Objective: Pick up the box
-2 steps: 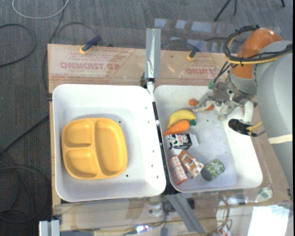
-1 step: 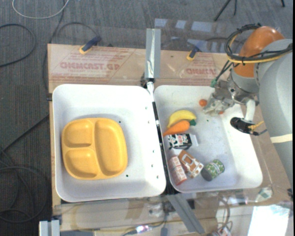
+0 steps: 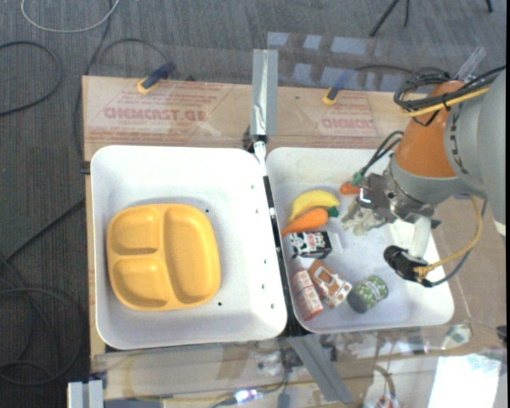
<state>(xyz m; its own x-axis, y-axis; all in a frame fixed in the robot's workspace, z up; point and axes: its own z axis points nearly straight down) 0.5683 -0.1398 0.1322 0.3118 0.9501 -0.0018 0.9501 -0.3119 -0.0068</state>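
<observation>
In the right bin (image 3: 433, 308), a small black-and-white box (image 3: 310, 243) lies near the left wall, just below a carrot (image 3: 306, 220). A brown-and-white box (image 3: 331, 283) lies tilted below it, toward the front. My gripper (image 3: 363, 218) hangs over the bin's upper middle, right of the carrot and banana (image 3: 314, 201) and up and to the right of both boxes. It touches neither box. Nothing is visibly held in it.
A red-and-white can (image 3: 306, 296) lies beside the brown box, and a green can (image 3: 370, 292) sits right of it. A black cable loop (image 3: 404, 263) dangles under the wrist. The left bin (image 3: 127, 172) holds a yellow divided plate (image 3: 163, 255).
</observation>
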